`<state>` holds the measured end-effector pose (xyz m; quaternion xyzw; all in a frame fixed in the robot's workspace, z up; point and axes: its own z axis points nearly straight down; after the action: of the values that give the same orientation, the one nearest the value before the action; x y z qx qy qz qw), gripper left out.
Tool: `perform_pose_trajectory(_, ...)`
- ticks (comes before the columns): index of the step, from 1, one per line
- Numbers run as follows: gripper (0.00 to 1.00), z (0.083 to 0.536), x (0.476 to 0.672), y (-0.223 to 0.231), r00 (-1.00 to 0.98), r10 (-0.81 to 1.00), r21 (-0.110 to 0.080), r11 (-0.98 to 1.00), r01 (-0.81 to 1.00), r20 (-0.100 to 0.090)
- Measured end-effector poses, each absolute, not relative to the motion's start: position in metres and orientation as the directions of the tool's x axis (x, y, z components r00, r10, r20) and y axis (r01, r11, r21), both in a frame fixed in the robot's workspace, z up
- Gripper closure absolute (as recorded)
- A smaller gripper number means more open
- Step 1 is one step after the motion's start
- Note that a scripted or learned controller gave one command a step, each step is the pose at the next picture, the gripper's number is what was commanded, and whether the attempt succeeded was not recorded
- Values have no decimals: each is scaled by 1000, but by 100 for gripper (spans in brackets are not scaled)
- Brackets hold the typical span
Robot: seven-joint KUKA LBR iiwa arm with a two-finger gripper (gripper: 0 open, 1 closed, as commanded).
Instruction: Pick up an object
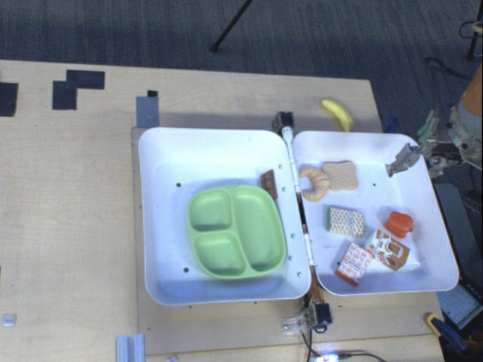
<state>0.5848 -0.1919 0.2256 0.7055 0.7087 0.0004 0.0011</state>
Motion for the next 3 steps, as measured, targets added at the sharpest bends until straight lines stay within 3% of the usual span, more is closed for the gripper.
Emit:
perform_pose_trajectory(1, 0, 95, 537, -186, -3, 1000, 3, 3, 1000, -1)
perform_pose_trajectory(2, 0, 87, 490, -118, -4, 1000, 11, 4, 1000, -2)
perform_pose_trajectory(3, 100, 98, 492, -118, -5, 1000, 17, 5, 1000, -3)
